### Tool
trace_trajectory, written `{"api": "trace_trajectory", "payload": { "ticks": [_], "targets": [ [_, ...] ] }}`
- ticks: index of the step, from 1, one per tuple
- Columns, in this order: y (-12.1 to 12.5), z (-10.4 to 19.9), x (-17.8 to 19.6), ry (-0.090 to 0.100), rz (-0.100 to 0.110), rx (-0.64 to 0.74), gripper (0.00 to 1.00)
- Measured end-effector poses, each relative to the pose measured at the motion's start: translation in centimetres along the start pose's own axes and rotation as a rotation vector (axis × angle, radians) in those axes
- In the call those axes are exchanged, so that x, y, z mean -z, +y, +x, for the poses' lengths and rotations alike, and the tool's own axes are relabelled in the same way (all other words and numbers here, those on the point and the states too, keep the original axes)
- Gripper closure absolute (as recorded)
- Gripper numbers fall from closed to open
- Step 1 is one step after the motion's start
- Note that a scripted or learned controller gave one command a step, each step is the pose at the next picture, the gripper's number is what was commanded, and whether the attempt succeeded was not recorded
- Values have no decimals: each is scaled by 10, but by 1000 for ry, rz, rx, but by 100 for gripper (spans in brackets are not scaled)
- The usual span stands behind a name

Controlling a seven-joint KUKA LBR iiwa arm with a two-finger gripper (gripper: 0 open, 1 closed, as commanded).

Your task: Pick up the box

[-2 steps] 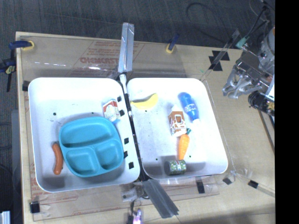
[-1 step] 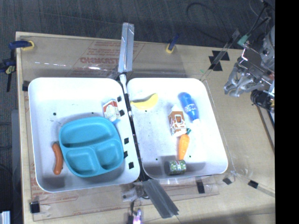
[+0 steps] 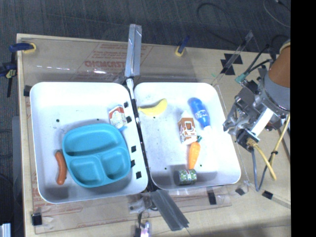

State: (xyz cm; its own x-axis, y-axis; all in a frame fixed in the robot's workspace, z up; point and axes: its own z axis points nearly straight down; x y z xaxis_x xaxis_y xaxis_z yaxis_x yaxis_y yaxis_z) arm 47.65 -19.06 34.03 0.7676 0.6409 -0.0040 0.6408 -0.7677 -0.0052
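A small brown and white box (image 3: 187, 129) lies in the right bin (image 3: 223, 158), between a blue bottle (image 3: 198, 112) and a carrot (image 3: 193, 155). My gripper (image 3: 234, 125) hangs at the right bin's right rim, outside the bin, about a hand's width to the right of the box and apart from it. Nothing shows in the gripper. A second small carton, red and white (image 3: 116, 116), lies in the left bin (image 3: 44, 95) by the divider.
The right bin also holds a banana (image 3: 153, 107) at the back and a green can (image 3: 187, 177) at the front. A blue divided plate (image 3: 97, 154) and a sausage (image 3: 60, 167) lie in the left bin. Yellow cables (image 3: 269, 159) trail beside the arm.
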Motion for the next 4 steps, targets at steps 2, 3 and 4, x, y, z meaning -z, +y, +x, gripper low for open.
{"api": "trace_trajectory", "payload": {
  "ticks": [2,3,4],
  "targets": [
    [9,-7,8,3,-5,-305,100],
    [15,-13,28,2,-1,-487,100],
    [15,-12,37,-1,4,-478,100]
  ]
}}
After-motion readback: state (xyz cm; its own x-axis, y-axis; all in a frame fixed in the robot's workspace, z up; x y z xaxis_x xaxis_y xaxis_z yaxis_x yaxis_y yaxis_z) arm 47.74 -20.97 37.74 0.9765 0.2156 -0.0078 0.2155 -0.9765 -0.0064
